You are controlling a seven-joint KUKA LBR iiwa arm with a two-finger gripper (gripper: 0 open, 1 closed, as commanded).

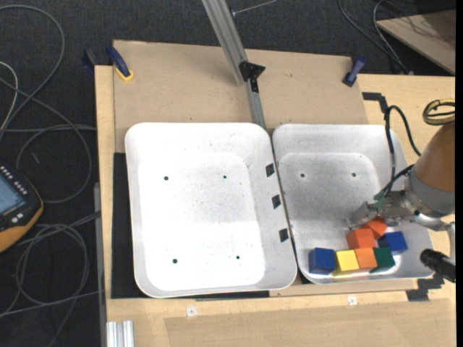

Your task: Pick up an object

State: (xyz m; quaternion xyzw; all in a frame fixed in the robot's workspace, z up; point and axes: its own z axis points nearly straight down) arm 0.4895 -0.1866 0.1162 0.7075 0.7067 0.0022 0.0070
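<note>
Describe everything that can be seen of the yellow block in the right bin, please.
The yellow block is a small cube with a plain, matte surface. It lies flat near the front wall of the right bin, in a row of blocks: a blue block touches its left side and an orange block its right side. The end effector hangs above and behind it, apart from it.

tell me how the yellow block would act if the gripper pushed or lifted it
The yellow block looks like a rigid, flat-faced cube, so it would probably slide rather than roll. It sits tight between the blue block and an orange block, so a push would likely shift them too. The smooth faces may slip between the fingers.
</note>
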